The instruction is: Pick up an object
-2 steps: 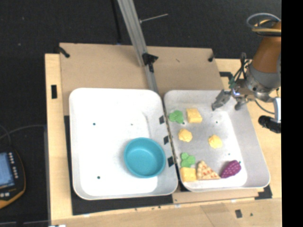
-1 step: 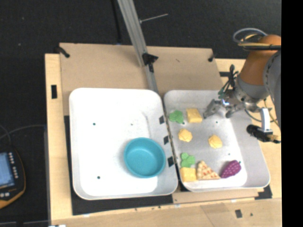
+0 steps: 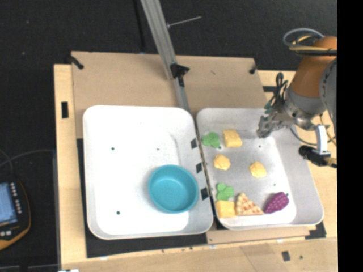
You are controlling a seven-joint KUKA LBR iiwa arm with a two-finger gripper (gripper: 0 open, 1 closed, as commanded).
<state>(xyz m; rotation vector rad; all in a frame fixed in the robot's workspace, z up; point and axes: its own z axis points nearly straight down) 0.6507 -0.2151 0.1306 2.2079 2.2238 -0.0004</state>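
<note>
A blue bowl (image 3: 171,188) is sitting upright in the left bin. Yellow pieces (image 3: 232,138), green pieces (image 3: 211,140), a pizza slice (image 3: 247,205) and purple grapes (image 3: 276,202) are lying scattered in the right bin.

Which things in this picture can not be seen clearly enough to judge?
- Gripper, camera view: too small and dark to judge its state or whether it holds anything.
- Arm: cut off by the right edge.
- Handheld device: cut off by the left edge.
- Yellow block in the right bin: partly covered by the green piece and pizza slice.
</note>
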